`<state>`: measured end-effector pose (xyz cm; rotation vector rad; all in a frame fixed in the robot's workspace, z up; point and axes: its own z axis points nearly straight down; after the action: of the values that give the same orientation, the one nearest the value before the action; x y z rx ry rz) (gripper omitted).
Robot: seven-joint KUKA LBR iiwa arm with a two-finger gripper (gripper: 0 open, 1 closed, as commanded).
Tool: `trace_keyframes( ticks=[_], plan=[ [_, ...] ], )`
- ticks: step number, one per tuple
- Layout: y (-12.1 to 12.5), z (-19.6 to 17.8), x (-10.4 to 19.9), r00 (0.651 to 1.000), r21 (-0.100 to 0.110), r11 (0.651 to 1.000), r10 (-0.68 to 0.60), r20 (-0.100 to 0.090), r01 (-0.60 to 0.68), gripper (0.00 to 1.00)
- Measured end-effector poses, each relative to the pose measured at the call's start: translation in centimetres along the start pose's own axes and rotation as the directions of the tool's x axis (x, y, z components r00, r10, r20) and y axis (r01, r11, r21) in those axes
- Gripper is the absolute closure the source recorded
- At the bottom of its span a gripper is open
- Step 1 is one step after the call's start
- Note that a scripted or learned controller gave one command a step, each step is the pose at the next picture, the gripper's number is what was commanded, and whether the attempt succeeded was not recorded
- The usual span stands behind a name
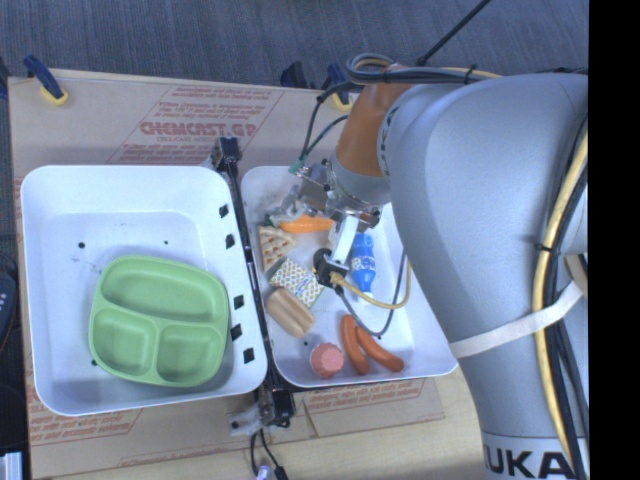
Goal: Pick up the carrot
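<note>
Carrot (306, 225) lies in right bin (425, 353), upper-left area, approx. flat. Gripper (312, 196) sits just above it, at carrot's 12 o'clock, near but contact unconfirmed. Fingers' state: cannot tell, obscured by wrist. Green tray (158, 320) in left bin (60, 208).

Robot lab: clamped cardboard bench (190, 118), 2 bins (60, 193)

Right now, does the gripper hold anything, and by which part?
It cannot be told. The gripper sits beside the carrot in the right bin; no object is visibly between its fingers.
</note>
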<state>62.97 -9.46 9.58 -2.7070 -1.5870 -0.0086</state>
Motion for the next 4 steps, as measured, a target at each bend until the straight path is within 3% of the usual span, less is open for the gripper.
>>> trace_keyframes(
  ticks=[1, 2, 3, 4],
  plan=[
    [-0.1, -0.9, 0.0, 1.000, 0.006, 1.000, -0.005, 0.002, 0.005, 1.00],
    [-10.3, -9.5, 0.8, 0.945, 0.005, 0.945, 0.326, 0.009, -0.326, 1.00],
    [-12.3, -14.7, 3.2, 0.973, 0.003, 0.973, 0.231, 0.008, -0.231, 1.00],
    [-8.4, -16.9, 1.3, 0.932, 0.001, 0.932, 0.363, 0.008, -0.363, 1.00]
  ],
)
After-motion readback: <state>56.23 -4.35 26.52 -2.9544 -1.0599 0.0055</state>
